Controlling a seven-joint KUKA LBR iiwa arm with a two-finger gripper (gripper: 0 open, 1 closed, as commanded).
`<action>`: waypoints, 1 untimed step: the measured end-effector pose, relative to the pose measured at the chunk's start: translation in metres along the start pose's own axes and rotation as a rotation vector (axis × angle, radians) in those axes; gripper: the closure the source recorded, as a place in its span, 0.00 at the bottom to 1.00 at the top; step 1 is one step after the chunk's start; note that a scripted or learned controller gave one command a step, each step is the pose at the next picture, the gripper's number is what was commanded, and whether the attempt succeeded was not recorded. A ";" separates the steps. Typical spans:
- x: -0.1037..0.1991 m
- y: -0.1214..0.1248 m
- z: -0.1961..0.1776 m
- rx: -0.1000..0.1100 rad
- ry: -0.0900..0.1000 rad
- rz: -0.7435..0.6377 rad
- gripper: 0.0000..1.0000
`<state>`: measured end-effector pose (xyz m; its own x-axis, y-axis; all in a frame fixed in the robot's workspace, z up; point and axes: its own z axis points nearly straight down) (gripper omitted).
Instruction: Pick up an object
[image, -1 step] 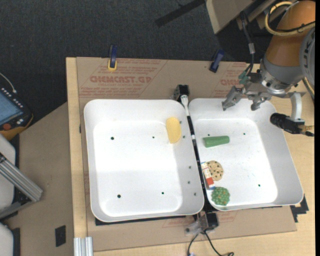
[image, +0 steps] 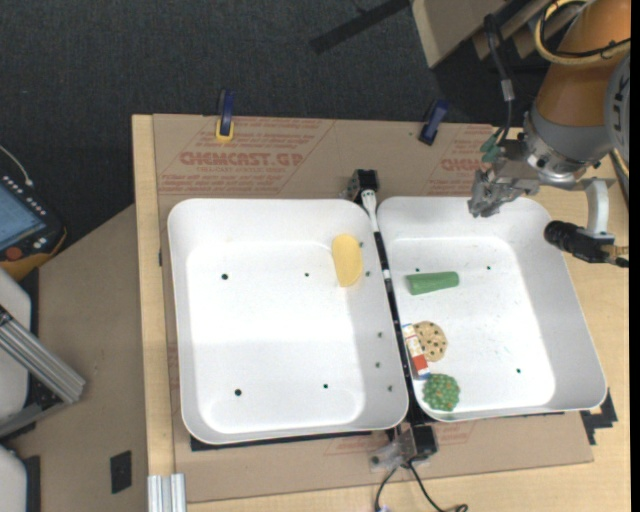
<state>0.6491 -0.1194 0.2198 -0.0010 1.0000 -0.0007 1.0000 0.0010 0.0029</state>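
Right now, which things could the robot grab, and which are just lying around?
Things it could pick up:
yellow piece in the left bin
green block in the right bin
cookie
green bumpy lump

Just lying around:
cardboard sheet under the bins
two blue clamps at its far edge

The gripper hangs over the right bin's far edge.

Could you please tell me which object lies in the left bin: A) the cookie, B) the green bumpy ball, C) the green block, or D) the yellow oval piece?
D: the yellow oval piece lies by the right wall of the left bin, while the green block, the cookie and the green bumpy ball all lie in the right bin.
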 end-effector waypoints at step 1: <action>-0.036 -0.024 -0.068 -0.005 -0.003 0.004 1.00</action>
<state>0.6249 -0.1552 0.2877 0.0032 1.0000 -0.0038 1.0000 -0.0032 0.0079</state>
